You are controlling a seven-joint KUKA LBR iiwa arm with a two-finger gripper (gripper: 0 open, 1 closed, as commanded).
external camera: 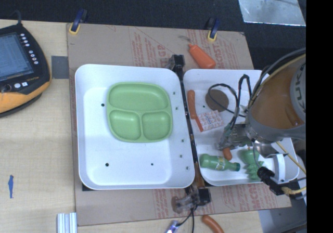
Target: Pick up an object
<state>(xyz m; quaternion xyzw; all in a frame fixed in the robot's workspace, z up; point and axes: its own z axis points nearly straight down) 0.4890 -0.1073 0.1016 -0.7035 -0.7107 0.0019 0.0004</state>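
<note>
Looking down on my bench [36,149], I see a brown board [156,44] clamped across it, carrying two white bins side by side. My arm [278,104], grey with its orange band, comes in from the right and hangs over the right bin [208,77], covering much of its right half. Its gripper [233,141] sits low in that bin, near the middle, and whether it is released or clenched I cannot tell; nothing shows plainly between its tips.

In the left bin [93,167] lies a green plate [139,111] with three compartments, set toward the upper middle, flat on the floor.

At the far left of my bench rests the pendant [21,70], screen up, with its orange rim toward me.

In the right bin I count several small things. A green bottle [218,163] lies on its side along the near wall, just left of the gripper. A green toy [251,163] sits to the right of it, under the wrist. A brown disc [217,99] lies toward the far side, partly crossed by black cables. A printed card [209,119] lies below the disc. A thin orange stick [192,104] lies along the left wall. A small orange bit [227,153] shows just beside the gripper, touching or not I cannot say.

Outside the bins, an orange carrot [202,57] lies on the board beyond the right bin.
</note>
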